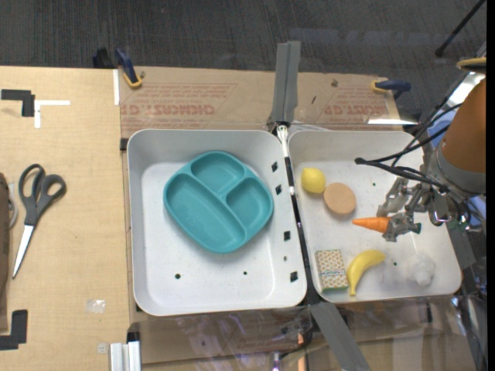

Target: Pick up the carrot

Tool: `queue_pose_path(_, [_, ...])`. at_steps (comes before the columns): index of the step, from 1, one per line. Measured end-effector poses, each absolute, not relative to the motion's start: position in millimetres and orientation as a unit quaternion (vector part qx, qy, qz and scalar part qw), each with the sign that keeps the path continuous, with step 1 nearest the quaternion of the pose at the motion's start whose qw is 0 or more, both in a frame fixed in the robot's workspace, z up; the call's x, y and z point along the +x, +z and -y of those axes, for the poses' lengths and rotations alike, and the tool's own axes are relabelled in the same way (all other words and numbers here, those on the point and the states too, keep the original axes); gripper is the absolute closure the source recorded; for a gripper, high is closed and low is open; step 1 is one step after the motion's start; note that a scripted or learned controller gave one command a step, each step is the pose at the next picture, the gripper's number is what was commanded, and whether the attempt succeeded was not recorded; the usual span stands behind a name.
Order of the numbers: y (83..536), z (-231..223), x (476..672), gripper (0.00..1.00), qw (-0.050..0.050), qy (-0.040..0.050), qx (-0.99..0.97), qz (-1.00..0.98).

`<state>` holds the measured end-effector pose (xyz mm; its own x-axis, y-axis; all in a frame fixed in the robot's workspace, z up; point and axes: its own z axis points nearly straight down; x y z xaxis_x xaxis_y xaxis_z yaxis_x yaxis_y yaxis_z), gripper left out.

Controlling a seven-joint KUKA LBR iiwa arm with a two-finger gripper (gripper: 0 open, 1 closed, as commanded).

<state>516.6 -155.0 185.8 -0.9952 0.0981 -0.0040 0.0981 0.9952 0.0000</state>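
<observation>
The orange carrot [370, 223] lies in the right bin [371, 141], right of its middle, with its thin tip pointing left. My gripper [397, 226] reaches in from the right and sits low at the carrot's thick right end, touching or nearly touching it. The metal of the gripper hides that end of the carrot.
In the right bin there are also a lemon [312, 180], a tan round disc [339, 199], a banana [362, 267], a small patterned box [331, 269] and a white fluffy lump [421, 270]. A teal divided plate [219, 201] lies in the left bin [143, 230]. Scissors [35, 199] lie far left.
</observation>
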Motion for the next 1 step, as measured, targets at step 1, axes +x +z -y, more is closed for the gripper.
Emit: queue_pose_path(1, [232.3,118.2,479.2,1.00,0.002,0.0000,-0.093,-0.996])
